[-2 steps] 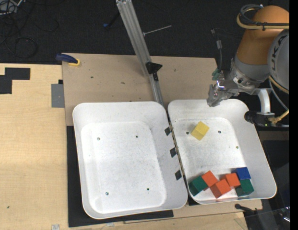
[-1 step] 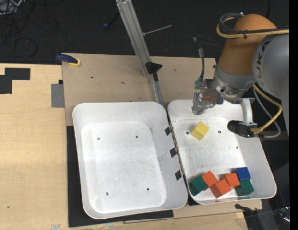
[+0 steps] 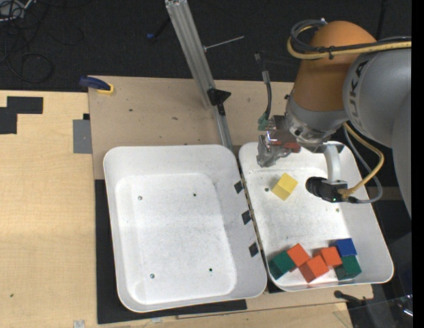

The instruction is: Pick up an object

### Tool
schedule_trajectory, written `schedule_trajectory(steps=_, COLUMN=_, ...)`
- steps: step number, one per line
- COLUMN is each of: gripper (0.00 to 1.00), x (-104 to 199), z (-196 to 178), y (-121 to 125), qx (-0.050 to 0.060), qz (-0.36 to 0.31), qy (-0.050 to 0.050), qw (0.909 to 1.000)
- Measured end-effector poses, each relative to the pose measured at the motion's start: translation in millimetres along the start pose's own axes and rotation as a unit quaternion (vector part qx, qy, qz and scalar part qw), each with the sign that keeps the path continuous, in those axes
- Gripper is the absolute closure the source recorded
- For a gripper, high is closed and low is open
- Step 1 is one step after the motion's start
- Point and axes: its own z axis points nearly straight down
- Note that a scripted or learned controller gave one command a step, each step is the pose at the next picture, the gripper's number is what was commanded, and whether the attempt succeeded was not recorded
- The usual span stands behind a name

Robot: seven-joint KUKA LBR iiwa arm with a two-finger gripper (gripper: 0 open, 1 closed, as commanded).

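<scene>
A yellow block (image 3: pixel 285 186) lies in the upper middle of the right bin (image 3: pixel 375 251). Along that bin's near edge sits a cluster: a green block (image 3: pixel 281 264), orange blocks (image 3: pixel 298 255) (image 3: pixel 314 269) (image 3: pixel 330 256), a blue block (image 3: pixel 345 247) and a dark green block (image 3: pixel 348 270). My gripper (image 3: pixel 267 152) hangs over the right bin's far left corner, up and left of the yellow block. Nothing shows between its fingers.
The left bin (image 3: pixel 123 169) lies beside the right one, with black clips (image 3: pixel 246 216) along the shared edge. A slanted aluminium rail (image 3: pixel 194 53) rises behind the bins. The arm's orange band (image 3: pixel 328 67) and grey body fill the upper right.
</scene>
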Motion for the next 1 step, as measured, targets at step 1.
schedule_trajectory(steps=1, gripper=1.00, x=47.8, z=-5.3, y=-7.6, qx=0.001, qz=0.000, qy=0.000, qw=1.0000)
